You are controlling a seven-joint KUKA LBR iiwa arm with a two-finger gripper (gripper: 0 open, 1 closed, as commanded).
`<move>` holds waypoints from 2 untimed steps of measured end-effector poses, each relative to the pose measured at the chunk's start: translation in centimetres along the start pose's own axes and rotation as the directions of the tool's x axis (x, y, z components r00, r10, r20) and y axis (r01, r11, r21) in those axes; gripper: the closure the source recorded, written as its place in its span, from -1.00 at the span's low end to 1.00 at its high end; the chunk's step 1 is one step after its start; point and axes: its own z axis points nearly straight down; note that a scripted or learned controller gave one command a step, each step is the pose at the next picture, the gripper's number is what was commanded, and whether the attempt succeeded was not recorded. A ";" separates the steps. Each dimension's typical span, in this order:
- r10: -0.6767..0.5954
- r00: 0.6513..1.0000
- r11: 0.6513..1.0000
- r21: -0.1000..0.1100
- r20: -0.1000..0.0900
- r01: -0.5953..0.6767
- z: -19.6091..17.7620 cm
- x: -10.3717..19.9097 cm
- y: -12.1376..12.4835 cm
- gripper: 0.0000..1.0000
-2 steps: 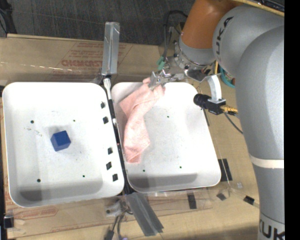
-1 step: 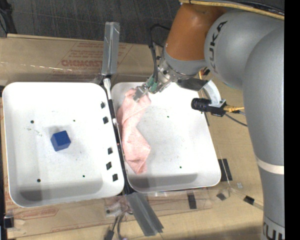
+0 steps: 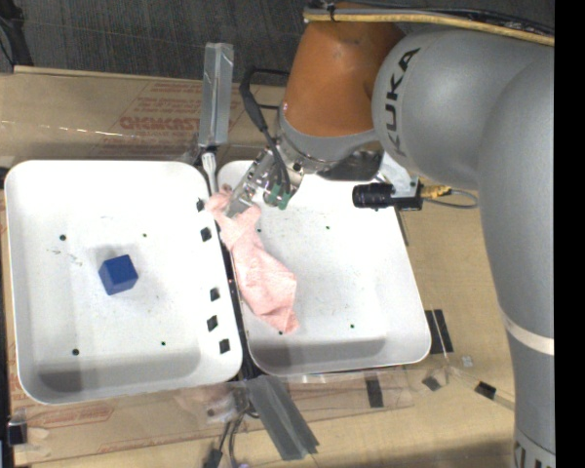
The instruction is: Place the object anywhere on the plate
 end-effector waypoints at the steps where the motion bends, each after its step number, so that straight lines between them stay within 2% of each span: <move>1: -0.393 0.920 0.920 0.000 0.000 0.393 -1.1 4.1 3.5 1.00; 2: -0.536 0.844 0.844 0.001 -0.001 0.536 -0.7 8.7 7.3 1.00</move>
